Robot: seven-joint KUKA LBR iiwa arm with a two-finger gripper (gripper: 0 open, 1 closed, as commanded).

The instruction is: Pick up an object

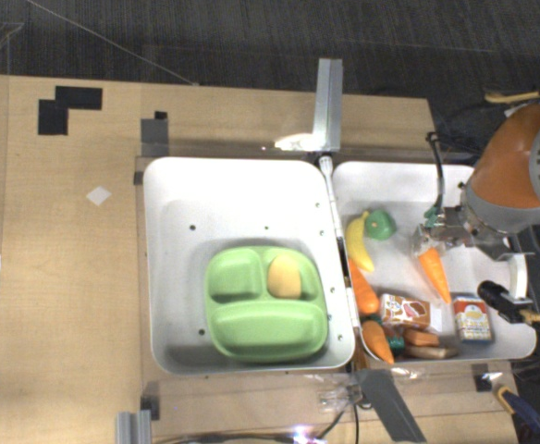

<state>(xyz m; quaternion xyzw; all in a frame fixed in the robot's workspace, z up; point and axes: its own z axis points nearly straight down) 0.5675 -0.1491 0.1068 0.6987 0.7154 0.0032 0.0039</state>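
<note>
Claw (434,239) just above carrot (435,274) (rt bin)

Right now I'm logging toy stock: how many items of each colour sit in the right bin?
Orange carrots: 3
Yellow banana: 1
Green pepper: 1
Red-and-white cartons: 2
Brown sausage: 1
Total: 8

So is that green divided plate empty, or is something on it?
Not empty. The green plate in the left bin has a yellowish round fruit in its upper right compartment; the other two compartments look bare.
</note>
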